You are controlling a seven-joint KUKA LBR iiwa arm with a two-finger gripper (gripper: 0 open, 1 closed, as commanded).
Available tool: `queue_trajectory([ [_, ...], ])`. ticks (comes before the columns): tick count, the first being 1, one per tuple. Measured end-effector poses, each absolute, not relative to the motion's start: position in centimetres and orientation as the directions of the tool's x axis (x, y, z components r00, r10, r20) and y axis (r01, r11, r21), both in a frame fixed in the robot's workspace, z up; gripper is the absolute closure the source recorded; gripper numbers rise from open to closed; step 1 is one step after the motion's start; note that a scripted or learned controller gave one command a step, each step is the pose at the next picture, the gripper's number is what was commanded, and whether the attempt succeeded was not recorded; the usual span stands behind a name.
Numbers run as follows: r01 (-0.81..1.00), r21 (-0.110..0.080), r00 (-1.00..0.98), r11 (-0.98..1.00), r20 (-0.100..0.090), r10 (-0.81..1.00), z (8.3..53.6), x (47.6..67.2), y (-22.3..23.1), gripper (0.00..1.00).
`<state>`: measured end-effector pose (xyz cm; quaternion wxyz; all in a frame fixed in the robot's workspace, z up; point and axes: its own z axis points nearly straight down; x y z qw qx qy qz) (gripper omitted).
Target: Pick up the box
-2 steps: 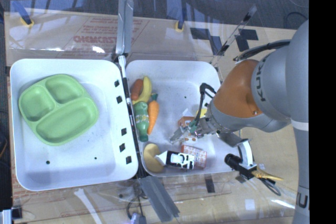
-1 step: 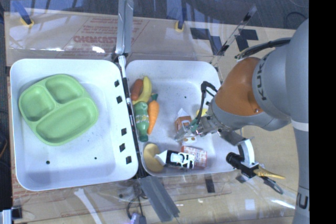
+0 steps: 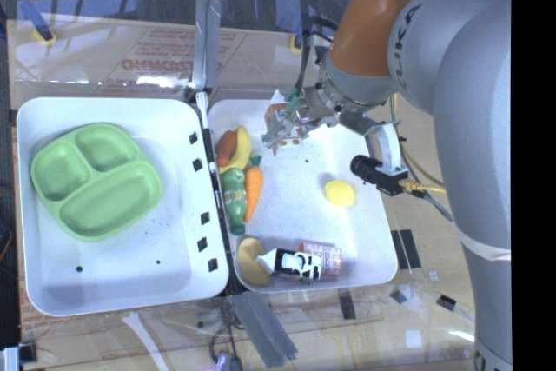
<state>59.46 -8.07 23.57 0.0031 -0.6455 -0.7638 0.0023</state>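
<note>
A flat package (image 3: pixel 306 261) with a black-and-white label and a reddish end lies along the front wall of the right bin (image 3: pixel 373 226); it looks like the box. My gripper (image 3: pixel 280 133) hangs over the far left part of that bin, well behind the package. A small orange and white item (image 3: pixel 279 111) sits right against the gripper at the bin's back wall. I cannot tell whether it is held or just lies behind the gripper.
Along the right bin's left wall lie a banana (image 3: pixel 242 147), a red-orange piece (image 3: pixel 226 149), a carrot (image 3: pixel 253 188) and a green item (image 3: pixel 234 197). A lemon (image 3: pixel 340 193) rests mid-bin, a tan round piece (image 3: pixel 251 261) at the front. The left bin (image 3: pixel 113 274) holds a green divided plate (image 3: pixel 95 180).
</note>
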Motion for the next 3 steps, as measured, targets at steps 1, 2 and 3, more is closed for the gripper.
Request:
queue_trajectory([
  [1, 0.988, -0.007, -0.155, 0.155, 0.002, 0.988, 25.0, 61.2, -15.7, 1.00],
  [2, 0.986, -0.008, -0.169, 0.169, 0.001, 0.986, 22.7, 65.7, -7.1, 1.00],
  [3, 0.950, -0.006, -0.311, 0.311, 0.002, 0.950, 28.5, 65.7, -13.9, 1.00],
])
